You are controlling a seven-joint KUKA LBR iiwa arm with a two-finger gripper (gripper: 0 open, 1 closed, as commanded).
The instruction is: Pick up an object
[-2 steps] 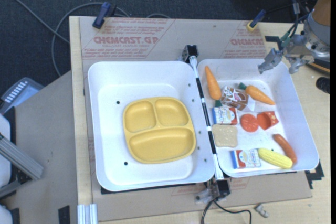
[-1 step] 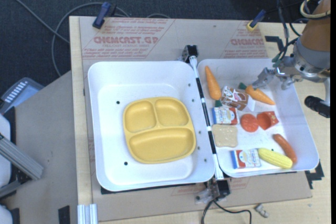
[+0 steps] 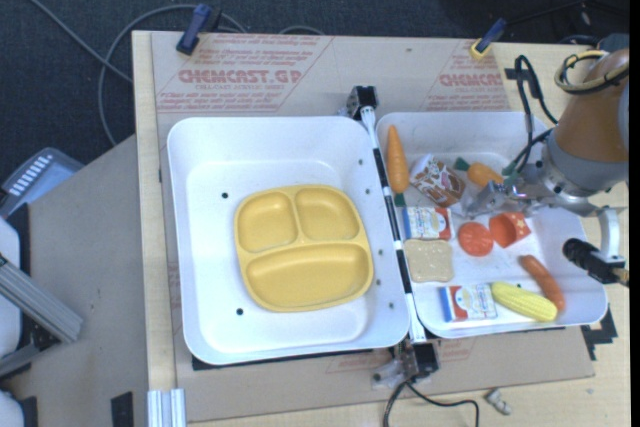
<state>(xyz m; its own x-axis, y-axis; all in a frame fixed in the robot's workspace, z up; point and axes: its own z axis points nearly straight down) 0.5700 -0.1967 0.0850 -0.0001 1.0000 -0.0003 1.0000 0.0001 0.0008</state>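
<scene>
Nearest the camera, at the front of the right bin [image 3: 575, 313], lie a corn cob [image 3: 523, 300] and a small white carton [image 3: 469, 304], side by side. Just behind the cob a sausage [image 3: 544, 281] lies slanted. Further in sit a slice of bread [image 3: 429, 261], a second small carton [image 3: 426, 222], a red tomato [image 3: 475, 239] and an orange-red piece [image 3: 508, 228] touching it. A carrot [image 3: 396, 158] lies along the bin's left wall, and a printed packet [image 3: 437, 180] rests just right of it. One more small orange piece [image 3: 483, 174] sits near the packet.

The gripper [image 3: 490, 199] hangs low over the middle of this bin, between the packet, the orange piece and the tomato. Its metal tip is blurred among the toys, so whether anything sits between the prongs cannot be told, nor how far apart they are. The arm [image 3: 590, 135] reaches in from the right, above the bin's far right corner.

In the left bin [image 3: 200, 165] stands one yellow tray [image 3: 302, 247] with three compartments. Both bins rest on a table [image 3: 300, 65] covered with printed board; two clamps [image 3: 196, 28] grip its far edge.
</scene>
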